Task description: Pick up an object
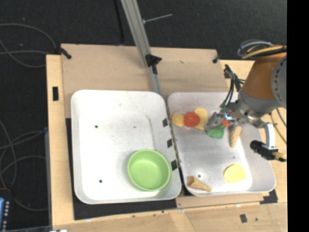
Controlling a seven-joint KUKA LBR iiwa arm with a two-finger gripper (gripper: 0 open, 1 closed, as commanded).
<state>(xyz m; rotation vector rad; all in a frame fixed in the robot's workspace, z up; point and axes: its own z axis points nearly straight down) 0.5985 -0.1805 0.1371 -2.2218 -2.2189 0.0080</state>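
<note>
Nearest lies a tan cone-shaped piece (199, 183) (right white bin (251, 187)); the gripper (218, 122) hangs over a green lumpy object (216, 132), grip state indiscernible.

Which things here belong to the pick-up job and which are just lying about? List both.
In the job:
- hand, low in the right bin
- green object just beneath it
- red object and yellow pieces beside it

Lying about:
- green bowl in the left bin
- yellow disc
- tan cone
- tan stick
</note>
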